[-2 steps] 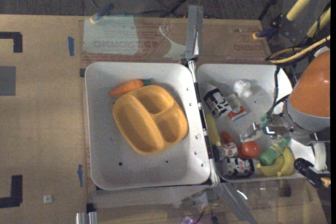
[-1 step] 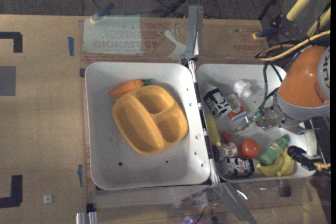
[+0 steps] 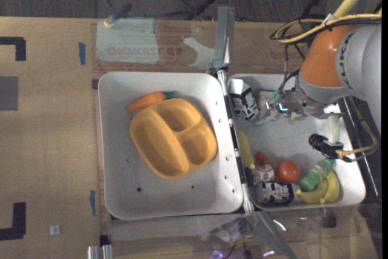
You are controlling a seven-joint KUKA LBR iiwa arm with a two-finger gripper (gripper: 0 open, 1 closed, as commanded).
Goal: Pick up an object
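I hang my grey two-finger gripper (image 3: 274, 111) over the right-hand shallow white bin (image 3: 357, 188), just beside the black-and-white milk carton (image 3: 244, 101). I judge this the approach step (whether my fingers are apart, I cannot tell); next I must centre over the carton and descend.

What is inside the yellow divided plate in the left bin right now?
The plate's three compartments show bare yellow. A toy carrot lies outside, touching its upper rim. Whatever is under the plate is covered.
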